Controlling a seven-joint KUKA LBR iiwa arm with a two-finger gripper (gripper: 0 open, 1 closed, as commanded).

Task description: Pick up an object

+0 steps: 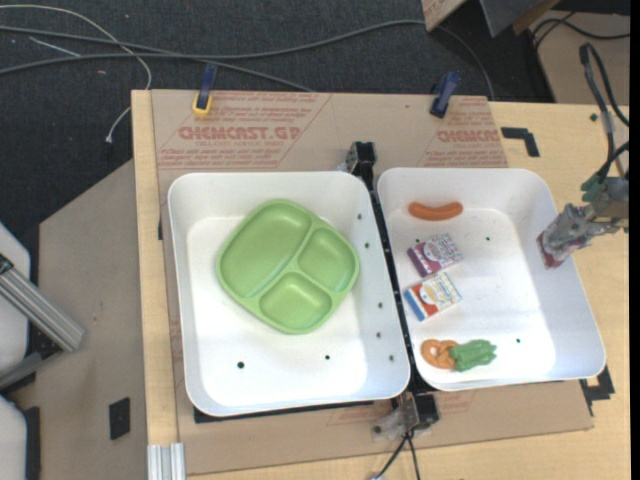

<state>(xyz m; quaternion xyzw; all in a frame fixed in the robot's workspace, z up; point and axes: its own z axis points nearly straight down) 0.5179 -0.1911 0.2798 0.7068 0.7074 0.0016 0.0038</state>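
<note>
Faintly, "CHEMCAST GP" on board behind bins, gripper at rt rim

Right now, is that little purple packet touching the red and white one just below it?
Apart. The camera view shows a strip of bare white bin floor between the purple packet and the red and white packet; both lie flat in the right bin.

The bench (printed board on top) bears two white bins side by side.

The gripper is grey metal, blocky, reddish-tinged low down; thin dark cables trail above.
</note>
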